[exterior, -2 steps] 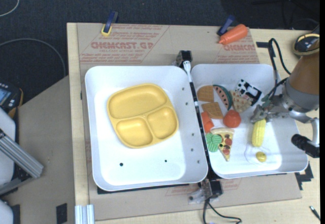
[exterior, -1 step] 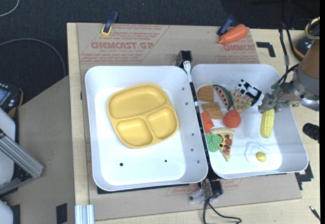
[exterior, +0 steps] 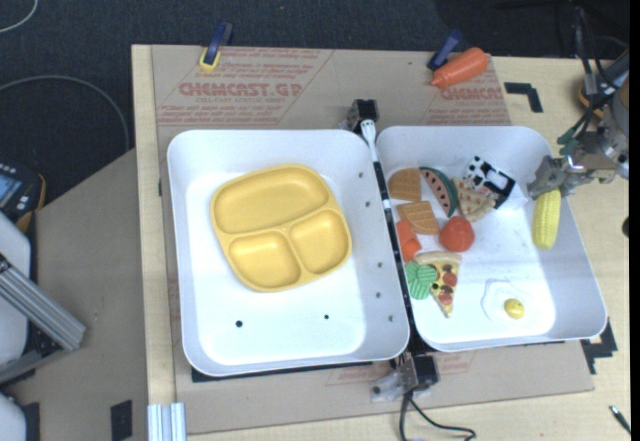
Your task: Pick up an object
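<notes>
Two white bins sit side by side on the desk. The left bin (exterior: 190, 229) holds a yellow divided plate (exterior: 280, 226); the right bin (exterior: 575, 314) gathers toy foods within reach, probably as picking stock. The tool (exterior: 552, 175) hangs over a yellow corn cob (exterior: 546, 217) by the right wall, arm reaching in from the right; whether it is apart or together, I cannot tell.

Gripper (exterior: 548, 181) at the right edge of the camera view, carried on a short grey wrist section that enters from the right and slopes down toward the left. Visible arm limited to this end portion, low over the right side of the scene; finger tips directed down and to the left. Finger spacing too small and dark to resolve.
</notes>
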Tool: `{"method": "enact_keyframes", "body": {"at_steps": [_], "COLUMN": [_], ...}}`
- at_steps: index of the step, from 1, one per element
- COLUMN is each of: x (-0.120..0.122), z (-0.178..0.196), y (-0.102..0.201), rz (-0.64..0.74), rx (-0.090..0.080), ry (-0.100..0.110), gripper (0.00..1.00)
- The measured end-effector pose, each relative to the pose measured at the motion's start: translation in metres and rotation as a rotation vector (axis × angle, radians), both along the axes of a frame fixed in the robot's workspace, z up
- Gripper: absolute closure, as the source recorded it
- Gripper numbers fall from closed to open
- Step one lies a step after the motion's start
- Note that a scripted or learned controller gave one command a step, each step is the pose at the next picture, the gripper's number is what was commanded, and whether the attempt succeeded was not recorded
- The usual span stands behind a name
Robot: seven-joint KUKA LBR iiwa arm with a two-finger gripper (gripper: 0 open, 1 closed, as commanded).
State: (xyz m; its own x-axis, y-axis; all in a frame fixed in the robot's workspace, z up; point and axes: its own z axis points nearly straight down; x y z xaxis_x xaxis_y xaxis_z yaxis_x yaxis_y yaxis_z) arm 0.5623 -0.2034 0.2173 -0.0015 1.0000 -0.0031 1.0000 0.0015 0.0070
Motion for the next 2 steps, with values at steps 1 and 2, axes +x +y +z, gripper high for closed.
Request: {"method": "enact_keyframes", "body": {"at_steps": [1, 2], "x": [0.001, -0.015], "z": [0.008, -0.001], "y": [0.0, 0.055], "rz": [0.0, 0.003], "rx": [0.001, 0.007], "ry": [0.003, 0.01], "gripper": [1.0, 1.0]}}
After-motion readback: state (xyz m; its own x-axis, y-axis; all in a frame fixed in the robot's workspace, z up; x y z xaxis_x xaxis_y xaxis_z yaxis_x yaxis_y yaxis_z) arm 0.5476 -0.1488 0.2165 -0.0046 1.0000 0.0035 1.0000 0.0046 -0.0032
